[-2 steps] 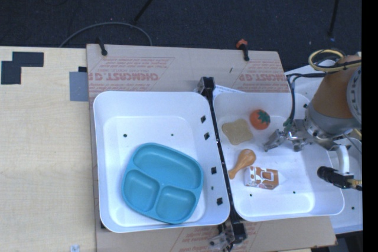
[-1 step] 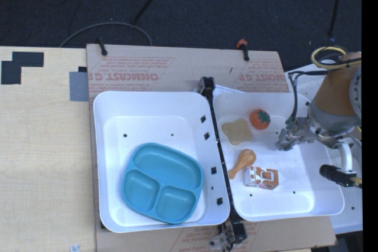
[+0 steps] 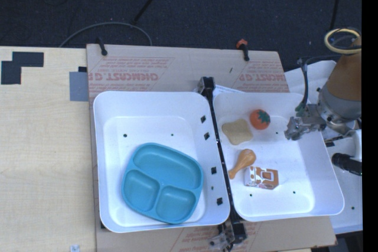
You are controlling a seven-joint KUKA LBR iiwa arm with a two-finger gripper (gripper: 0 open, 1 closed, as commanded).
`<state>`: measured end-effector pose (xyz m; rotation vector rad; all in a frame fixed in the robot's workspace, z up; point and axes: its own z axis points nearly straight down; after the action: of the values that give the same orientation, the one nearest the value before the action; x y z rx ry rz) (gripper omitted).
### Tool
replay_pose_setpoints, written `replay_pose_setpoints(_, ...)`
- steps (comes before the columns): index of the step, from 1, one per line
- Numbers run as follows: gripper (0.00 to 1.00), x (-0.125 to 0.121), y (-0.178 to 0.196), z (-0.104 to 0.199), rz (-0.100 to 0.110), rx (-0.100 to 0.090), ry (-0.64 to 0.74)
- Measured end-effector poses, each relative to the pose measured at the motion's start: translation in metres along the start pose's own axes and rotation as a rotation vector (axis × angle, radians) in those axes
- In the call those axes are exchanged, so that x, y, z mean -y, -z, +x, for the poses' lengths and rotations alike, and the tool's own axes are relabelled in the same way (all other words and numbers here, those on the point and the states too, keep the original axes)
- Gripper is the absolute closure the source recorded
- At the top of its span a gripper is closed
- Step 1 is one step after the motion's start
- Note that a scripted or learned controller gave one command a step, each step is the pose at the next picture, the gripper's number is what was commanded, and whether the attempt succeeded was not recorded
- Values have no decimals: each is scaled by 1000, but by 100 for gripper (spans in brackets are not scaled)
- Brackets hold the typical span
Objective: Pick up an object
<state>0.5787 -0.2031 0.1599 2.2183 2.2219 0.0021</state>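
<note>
The right bin (image 3: 307,198) holds an orange tomato-like toy (image 3: 259,118), a tan bread-shaped piece (image 3: 237,131), a yellow-orange drumstick (image 3: 242,162) and a small white and orange carton (image 3: 262,177). My gripper (image 3: 293,129) hangs over the right side of this bin, to the right of the tomato toy and apart from it. No object shows between its fingers. The grey arm with its orange band reaches in from the right edge.
The left bin (image 3: 112,121) holds a blue divided plate (image 3: 162,182). A black divider clamp (image 3: 215,150) runs between the two bins. Cardboard lies under both bins, and a light wooden bench top spreads to the left.
</note>
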Motion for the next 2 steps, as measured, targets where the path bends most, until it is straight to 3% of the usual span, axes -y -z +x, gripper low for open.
replay_pose_setpoints(2, 100, 2, 114, 9, -2, 1, 0)
